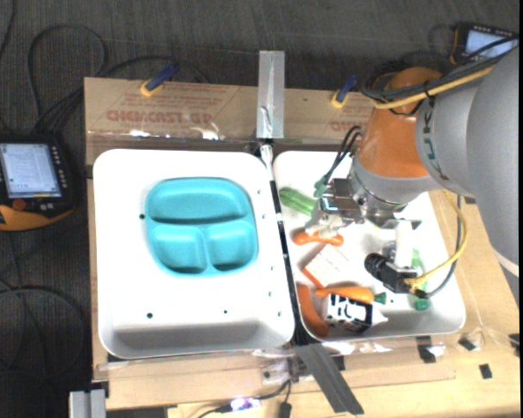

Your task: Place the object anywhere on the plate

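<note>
Gripper (331,220) low in right white bin (436,320), over small orange toy (316,237); grip state unclear. Turquoise three-compartment plate (200,225) in left white bin (122,320).

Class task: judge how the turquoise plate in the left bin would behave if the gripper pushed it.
The plate looks like moulded plastic, so probably stiff and light. It lies flat and wide in the left bin, so tipping seems unlikely. On the bin's smooth white floor it would likely slide rather than roll. Its raised rim and dividers should give a finger something to push against.
</note>
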